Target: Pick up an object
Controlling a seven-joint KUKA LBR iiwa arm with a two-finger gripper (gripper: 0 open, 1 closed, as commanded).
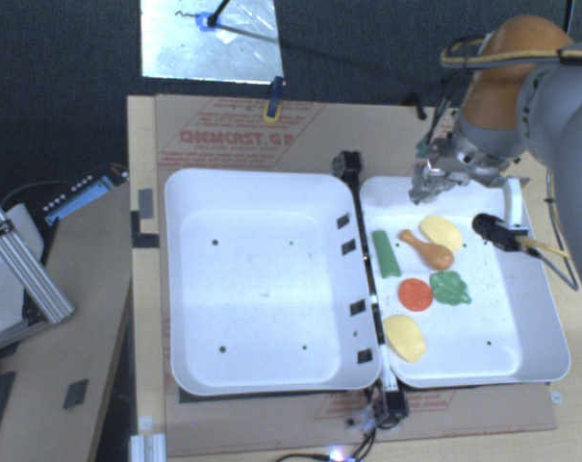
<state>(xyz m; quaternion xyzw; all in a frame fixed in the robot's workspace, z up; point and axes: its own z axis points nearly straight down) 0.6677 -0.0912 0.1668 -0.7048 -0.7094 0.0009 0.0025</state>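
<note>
Since the end effector (pixel 423 192) hangs at the right bin's (pixel 536 306) far edge, grip state impossible to tell, I'd drop squarely over the drumstick (pixel 425 247), clear of neighbours.

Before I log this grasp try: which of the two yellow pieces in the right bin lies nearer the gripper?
The upper yellow piece, beside the drumstick, lies nearer the gripper. The other yellow piece sits near the bin's front edge, below the red disc.
</note>
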